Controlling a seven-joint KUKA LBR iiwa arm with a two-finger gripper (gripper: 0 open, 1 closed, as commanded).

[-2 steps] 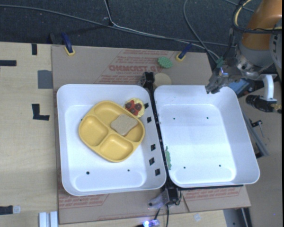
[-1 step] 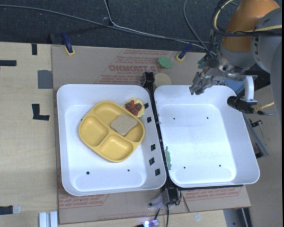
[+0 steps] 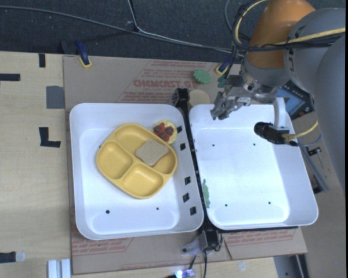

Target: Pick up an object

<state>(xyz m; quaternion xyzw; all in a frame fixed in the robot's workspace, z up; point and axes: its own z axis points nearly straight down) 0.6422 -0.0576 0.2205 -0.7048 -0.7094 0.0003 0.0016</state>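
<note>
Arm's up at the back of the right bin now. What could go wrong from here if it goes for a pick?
1. The gripper sits over the right white bin's far rim, away from the yellow divided plastic tray in the left white bin, so closing here likely grabs nothing.
2. The flat tan square piece lies low in the tray and may slip from the jaws.

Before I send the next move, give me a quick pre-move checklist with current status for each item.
1. Gripper located: ok, above the right bin's top-left corner.
2. Finger state: cannot tell.
3. Object between fingers: not ok, none seen there.
4. Targets visible: ok, the yellow tray in the left bin carries a tan square piece and a small red item.
5. Gripper over a target: not ok, the tray sits across the divider.
</note>
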